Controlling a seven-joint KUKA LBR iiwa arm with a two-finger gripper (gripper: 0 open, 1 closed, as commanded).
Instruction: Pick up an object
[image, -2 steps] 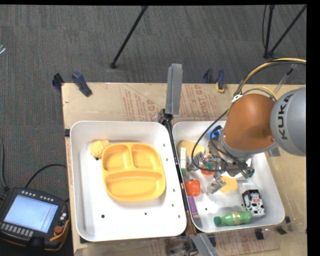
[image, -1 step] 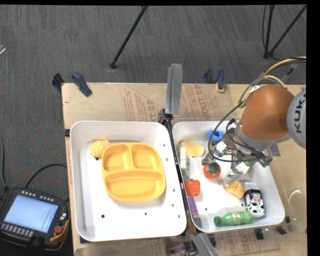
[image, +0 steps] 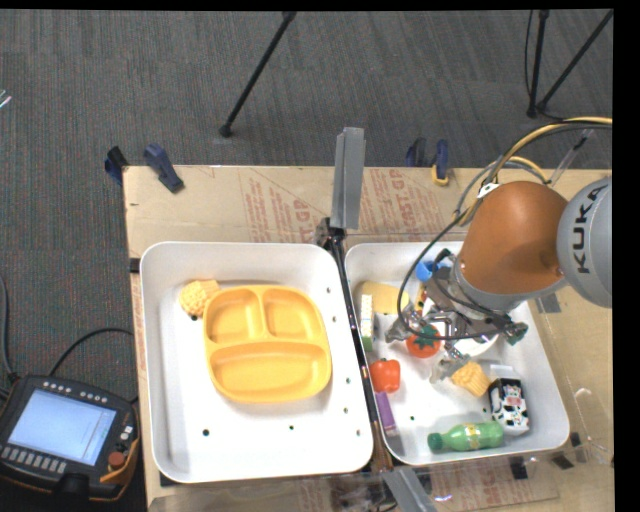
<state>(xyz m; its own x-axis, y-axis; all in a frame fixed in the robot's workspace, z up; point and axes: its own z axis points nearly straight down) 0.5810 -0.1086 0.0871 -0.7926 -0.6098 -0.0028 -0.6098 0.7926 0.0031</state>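
- Green bottle (image: 466, 436) lies at right bin's (image: 553, 395) front wall.
- Yellow tray (image: 266, 342) in left bin (image: 170, 350).
- My pincer (image: 430, 340) over tomato (image: 423, 345); grip state unclear.

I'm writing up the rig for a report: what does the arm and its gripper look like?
The arm is grey with white KUKA lettering and a rounded orange band above the wrist. Black and yellow cables loop over it. The gripper is bare grey metal.

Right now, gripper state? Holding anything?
Gripper: down in the right bin, over a red tomato-like toy; open or closed cannot be told, no grasp confirmed.
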